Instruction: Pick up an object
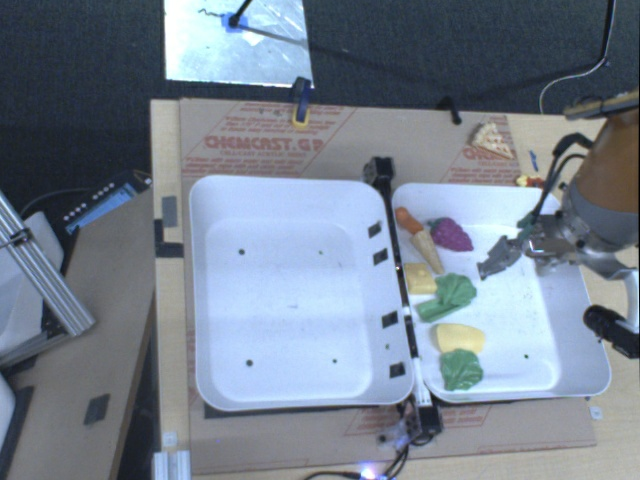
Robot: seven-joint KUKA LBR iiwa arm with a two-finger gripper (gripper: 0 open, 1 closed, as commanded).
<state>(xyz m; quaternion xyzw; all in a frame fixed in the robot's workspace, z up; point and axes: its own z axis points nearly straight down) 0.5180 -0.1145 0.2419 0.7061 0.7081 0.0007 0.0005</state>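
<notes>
Hovering over the right bin [575,363], the gripper [496,260] points toward the left of the view, its dark fingers [490,266] sitting low over the white floor. Nothing lies between them, and whether they are spread or closed cannot be told at this size. They are near the toy food but apart from it, with bare floor between.

Nearest to the fingertips is the purple grape bunch [452,234], up and to the left, and the green leafy piece [448,296], down and to the left. An orange carrot [410,220] lies by the grapes near the bin's left wall, touching a pale cone-shaped piece [427,253] below it. A yellow block [421,281] sits just beside the green leafy piece. Lower down, a yellow rounded piece [459,338] touches a second green piece [461,370].

Behind the gripper, the grey wrist and orange band [612,173] rise toward the right edge. The left bin [215,208] stands alongside.
</notes>
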